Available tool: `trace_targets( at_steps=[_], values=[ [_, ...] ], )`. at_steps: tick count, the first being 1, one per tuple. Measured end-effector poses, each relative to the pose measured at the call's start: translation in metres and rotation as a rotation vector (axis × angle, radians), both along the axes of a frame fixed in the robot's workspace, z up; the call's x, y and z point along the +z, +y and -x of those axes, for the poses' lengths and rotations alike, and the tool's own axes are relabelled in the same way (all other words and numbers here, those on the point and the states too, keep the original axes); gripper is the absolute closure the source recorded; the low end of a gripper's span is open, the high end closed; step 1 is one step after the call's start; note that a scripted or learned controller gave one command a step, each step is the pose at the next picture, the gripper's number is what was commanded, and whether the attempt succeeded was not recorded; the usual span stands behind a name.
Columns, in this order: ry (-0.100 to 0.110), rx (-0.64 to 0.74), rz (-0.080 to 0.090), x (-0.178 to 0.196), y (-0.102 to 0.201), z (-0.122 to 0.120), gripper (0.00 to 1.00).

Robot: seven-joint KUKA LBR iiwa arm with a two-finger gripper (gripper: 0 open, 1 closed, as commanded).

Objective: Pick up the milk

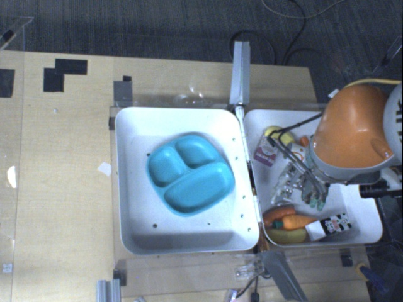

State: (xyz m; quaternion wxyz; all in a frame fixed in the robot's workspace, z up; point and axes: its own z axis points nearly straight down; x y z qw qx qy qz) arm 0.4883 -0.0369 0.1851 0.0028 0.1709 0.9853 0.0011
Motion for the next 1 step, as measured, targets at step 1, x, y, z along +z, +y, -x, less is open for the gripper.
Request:
trace_targets(
  at_steps=[1],
  values=[
    [-0.005, 0.176, 0.001, 0.0915, 0.0324, -0.0917, 1.0]
  ],
)
